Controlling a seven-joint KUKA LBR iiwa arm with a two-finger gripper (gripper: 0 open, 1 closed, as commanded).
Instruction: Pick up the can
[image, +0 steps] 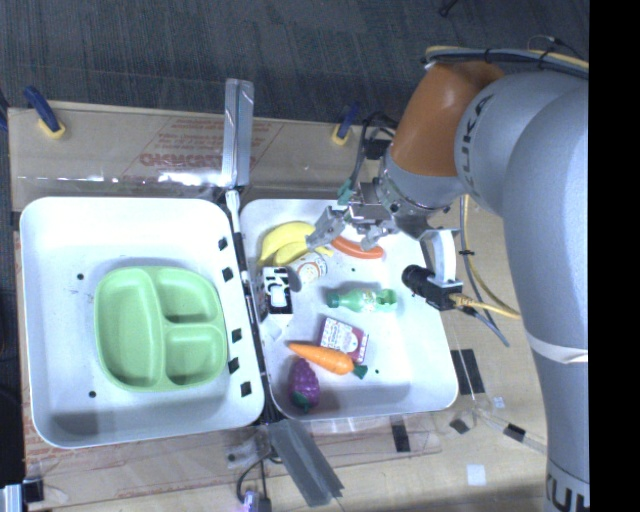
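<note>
Can (310, 268) beside bananas (283, 243), right bin (432, 372)

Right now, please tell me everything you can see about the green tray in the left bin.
The green tray is pale green, looks like smooth plastic, and has rounded corners. Raised ridges split it into three compartments: one long section on its left and two smaller ones on its right. It lies flat, open side up, on the floor of the left bin, slightly turned, roughly in the middle. It stands apart from the bin walls, and I see no other object touching it.
</note>
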